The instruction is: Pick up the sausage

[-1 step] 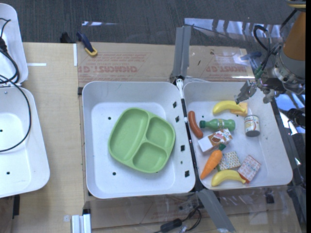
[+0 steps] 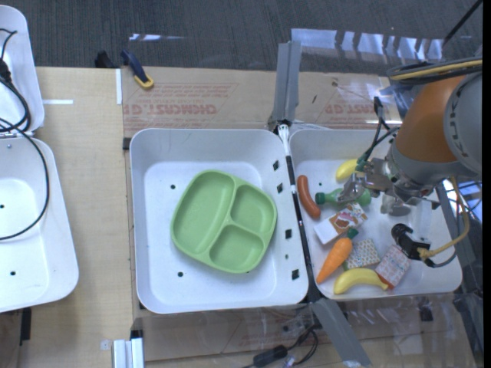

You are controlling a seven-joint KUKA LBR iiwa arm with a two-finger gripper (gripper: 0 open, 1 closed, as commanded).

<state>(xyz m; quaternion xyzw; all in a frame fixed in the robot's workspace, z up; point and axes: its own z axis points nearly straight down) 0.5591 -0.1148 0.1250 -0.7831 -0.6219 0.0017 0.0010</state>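
Note:
The sausage (image 2: 308,196) is a reddish-orange link lying lengthwise at the left side of the right bin (image 2: 437,282), close to the wall shared with the left bin. My gripper (image 2: 359,187) hangs low over the upper middle of the right bin, a short way to the right of the sausage and apart from it. A small green toy (image 2: 331,198) lies between the gripper and the sausage. The grey arm with its orange band (image 2: 430,121) covers the bin's upper right part.
A green three-part plate (image 2: 224,221) lies in the left bin (image 2: 153,167). The right bin also holds a yellow piece (image 2: 347,169), a small red-and-white packet (image 2: 347,221), a carrot (image 2: 335,257), a banana (image 2: 360,280), a patterned cracker (image 2: 365,252) and a pink packet (image 2: 393,265).

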